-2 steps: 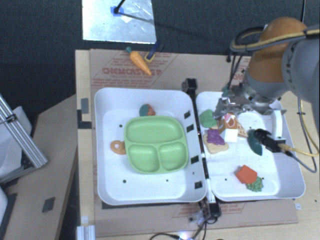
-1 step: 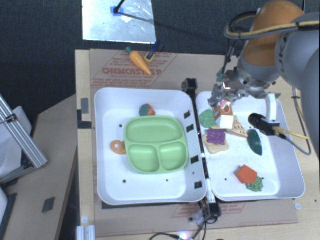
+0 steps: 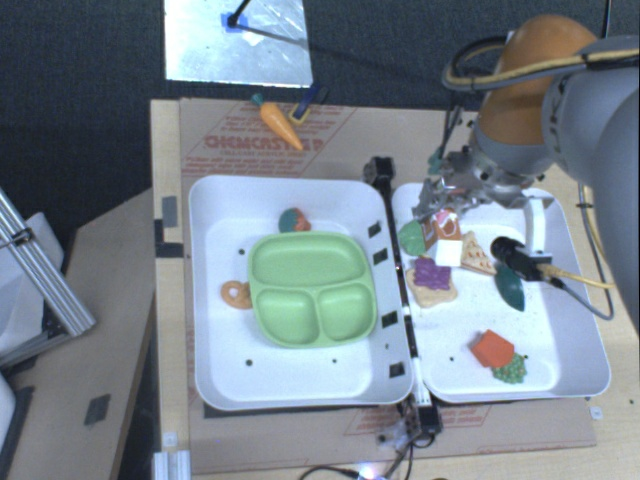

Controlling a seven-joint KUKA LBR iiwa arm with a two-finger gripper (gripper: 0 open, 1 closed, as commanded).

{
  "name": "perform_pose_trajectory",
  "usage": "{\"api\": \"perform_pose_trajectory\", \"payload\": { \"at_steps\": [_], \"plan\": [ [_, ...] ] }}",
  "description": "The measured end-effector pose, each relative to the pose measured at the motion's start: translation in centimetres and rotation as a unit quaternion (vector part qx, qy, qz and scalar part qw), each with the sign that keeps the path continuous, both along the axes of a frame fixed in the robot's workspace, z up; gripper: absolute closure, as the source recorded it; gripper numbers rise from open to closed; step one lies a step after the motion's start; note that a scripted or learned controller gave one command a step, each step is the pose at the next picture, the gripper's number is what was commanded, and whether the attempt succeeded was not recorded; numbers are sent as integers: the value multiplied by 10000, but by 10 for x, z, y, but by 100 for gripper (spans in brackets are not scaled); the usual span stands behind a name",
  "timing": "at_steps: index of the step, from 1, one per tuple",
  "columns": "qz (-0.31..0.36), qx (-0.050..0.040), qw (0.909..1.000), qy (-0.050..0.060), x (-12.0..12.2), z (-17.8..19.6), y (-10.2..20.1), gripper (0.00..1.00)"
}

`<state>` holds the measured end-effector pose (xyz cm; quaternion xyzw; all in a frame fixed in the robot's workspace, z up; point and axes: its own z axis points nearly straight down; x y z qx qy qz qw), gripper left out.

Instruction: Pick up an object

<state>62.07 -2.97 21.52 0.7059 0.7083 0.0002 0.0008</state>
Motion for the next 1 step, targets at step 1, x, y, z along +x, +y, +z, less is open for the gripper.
{"api": "perform_pose_trajectory", "payload": {
  "at_steps": [1],
  "plan": [
    [14,4,10000,-2,12,12,5,100]
  ]
}}
